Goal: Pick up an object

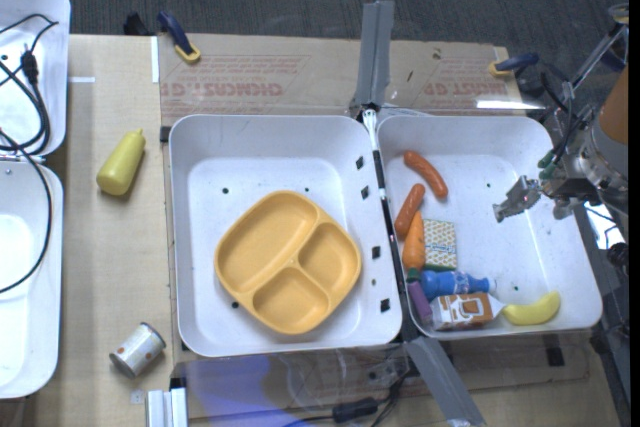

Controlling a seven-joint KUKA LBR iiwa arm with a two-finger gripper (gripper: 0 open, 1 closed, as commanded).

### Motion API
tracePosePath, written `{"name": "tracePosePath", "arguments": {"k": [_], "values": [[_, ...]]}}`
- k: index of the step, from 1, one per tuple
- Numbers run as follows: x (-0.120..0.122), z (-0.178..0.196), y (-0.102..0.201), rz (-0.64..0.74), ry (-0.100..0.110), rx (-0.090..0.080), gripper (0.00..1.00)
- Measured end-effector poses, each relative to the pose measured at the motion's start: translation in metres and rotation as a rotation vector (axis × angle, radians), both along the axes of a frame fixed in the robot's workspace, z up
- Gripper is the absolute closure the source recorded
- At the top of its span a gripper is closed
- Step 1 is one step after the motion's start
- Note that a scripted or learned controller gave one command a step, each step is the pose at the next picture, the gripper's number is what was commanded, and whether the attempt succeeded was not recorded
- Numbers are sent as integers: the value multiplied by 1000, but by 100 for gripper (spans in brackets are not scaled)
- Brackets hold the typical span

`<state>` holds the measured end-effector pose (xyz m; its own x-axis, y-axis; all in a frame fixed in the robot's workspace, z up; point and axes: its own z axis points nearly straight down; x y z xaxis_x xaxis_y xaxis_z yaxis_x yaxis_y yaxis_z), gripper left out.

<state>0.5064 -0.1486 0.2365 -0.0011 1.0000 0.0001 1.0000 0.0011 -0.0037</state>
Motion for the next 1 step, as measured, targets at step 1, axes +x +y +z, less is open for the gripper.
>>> {"name": "tracePosePath", "arguments": {"k": [1], "values": [[50, -141, 43, -19, -12, -2, 0]]}}
